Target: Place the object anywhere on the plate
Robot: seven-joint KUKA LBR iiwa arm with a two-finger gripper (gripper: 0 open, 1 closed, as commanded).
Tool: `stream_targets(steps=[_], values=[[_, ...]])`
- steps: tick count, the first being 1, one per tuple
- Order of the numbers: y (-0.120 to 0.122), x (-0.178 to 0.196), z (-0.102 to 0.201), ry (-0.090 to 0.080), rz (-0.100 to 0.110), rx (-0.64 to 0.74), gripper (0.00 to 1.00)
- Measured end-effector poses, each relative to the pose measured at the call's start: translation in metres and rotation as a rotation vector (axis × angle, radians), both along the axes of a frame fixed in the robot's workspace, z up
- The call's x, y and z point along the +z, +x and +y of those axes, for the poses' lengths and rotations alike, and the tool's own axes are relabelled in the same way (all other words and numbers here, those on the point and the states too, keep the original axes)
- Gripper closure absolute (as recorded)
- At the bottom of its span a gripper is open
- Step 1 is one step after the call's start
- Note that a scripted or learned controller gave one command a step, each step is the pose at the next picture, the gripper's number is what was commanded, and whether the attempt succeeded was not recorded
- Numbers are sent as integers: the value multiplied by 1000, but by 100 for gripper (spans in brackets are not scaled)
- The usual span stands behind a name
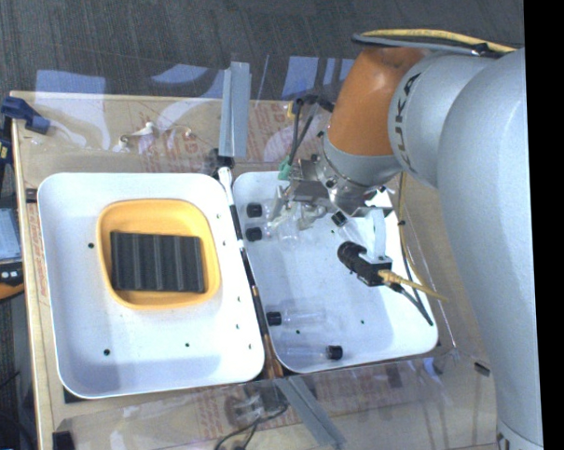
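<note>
Camera view looks down on two shallow white plastic bins side by side on the bench. At the centre of the left bin (73,359) lies a rounded-square yellow plate (156,220), and a dark ribbed rectangular block (159,262) lies flat on it, well inside the rim. The grey arm with its orange band (374,94) reaches in from the right, its two-finger gripper (295,205) low over the far part of the right bin (408,330); whether it is released or clenched I cannot tell (clear parts blur there). A clear plastic piece (305,318) and small black knobs (333,352) lie in that bin.
</note>
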State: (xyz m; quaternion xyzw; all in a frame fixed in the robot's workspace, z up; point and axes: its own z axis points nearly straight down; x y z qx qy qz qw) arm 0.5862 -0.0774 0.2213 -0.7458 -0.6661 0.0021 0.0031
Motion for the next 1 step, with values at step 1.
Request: stream_targets(steps=[1], values=[[25,-7,58,-1,-5,70,100]])
